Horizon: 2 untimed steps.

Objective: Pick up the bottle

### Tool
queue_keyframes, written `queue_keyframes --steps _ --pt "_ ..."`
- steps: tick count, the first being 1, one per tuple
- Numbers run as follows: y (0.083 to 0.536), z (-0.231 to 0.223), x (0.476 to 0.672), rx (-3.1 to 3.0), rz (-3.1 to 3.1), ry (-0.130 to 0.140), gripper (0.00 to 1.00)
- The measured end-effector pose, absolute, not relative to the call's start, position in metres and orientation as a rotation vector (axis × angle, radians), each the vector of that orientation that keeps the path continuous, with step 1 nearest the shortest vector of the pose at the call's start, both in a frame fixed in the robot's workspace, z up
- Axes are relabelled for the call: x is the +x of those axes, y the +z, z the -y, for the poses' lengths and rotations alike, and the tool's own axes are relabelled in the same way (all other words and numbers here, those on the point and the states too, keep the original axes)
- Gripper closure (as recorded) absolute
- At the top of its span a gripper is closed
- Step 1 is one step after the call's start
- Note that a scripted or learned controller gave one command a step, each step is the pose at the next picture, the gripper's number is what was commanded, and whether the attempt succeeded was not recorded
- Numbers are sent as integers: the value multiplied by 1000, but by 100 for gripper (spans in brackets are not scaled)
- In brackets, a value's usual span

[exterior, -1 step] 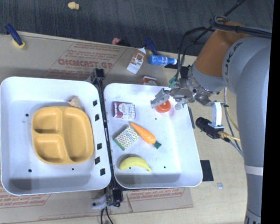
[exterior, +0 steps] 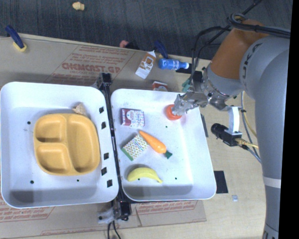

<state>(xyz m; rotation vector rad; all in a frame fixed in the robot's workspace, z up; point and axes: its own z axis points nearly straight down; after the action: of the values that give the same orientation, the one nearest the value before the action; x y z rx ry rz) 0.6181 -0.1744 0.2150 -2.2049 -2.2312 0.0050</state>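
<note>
A small red-orange round object (exterior: 172, 113), which may be the bottle seen from its end, sits at the back right of the right bin (exterior: 200, 160). My gripper (exterior: 182, 105) is low over it, at its upper right edge and partly covering it. I cannot tell whether it touches or grips the object. The grey arm with its orange band (exterior: 234, 51) reaches in from the right.
The right bin also holds a small red-and-white carton (exterior: 132, 117), a carrot (exterior: 153, 142), a patterned box (exterior: 135, 147) and a banana (exterior: 143, 175). A yellow divided plate (exterior: 66, 143) lies in the left bin. A blue bottle-like item (exterior: 170, 64) lies on the bench behind the bins.
</note>
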Motion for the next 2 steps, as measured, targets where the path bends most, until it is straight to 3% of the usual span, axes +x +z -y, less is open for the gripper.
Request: queue_keyframes --steps 1,2 --pt "237 211 557 -2071 2358 3 100" --pt "158 211 475 -2091 2338 4 100"
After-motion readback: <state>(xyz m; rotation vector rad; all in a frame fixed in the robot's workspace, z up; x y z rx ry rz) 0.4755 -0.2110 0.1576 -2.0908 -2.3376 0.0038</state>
